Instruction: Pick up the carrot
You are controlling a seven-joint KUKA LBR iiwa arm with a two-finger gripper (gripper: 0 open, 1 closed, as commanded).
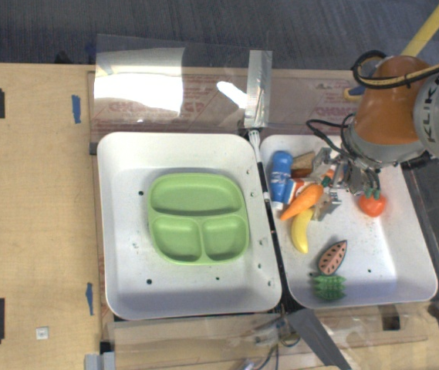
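Your orange plastic carrot (pixel 302 201) lies in the right white bin (pixel 404 276) just right of the blue bottle (pixel 281 177), long axis running lower-left to upper-right, its thick end touching the two-finger gripper (pixel 335 195); I cannot tell the jaw opening.

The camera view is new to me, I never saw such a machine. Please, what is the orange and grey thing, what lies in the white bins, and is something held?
It is a robot arm, seen from a camera fixed above the bench. Its gripper hangs over the right bin, beside a carrot. I cannot tell whether anything is held. Nearby lie a banana, a blue bottle, a tomato, a brown fish-like toy and a green toy. The left bin holds a green divided tray.
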